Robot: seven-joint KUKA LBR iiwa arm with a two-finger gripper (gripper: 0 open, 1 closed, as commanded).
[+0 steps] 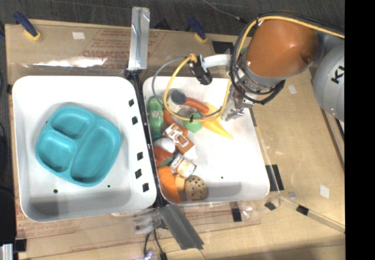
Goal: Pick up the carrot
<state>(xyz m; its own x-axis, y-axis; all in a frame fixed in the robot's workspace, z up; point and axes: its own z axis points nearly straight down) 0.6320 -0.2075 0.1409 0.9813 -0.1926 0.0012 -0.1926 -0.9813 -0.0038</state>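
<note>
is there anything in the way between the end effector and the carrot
Nothing visible lies between them. The end effector hangs low in the right bin, right beside the carrot, which lies on bare bin floor. The other toys are piled along the bin's left side, on the carrot's far side. A yellow cable loops nearby, above the pile.

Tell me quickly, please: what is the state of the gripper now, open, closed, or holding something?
Gripper: cannot be told; it sits in the right bin just above the carrot, with nothing visibly held.
</note>
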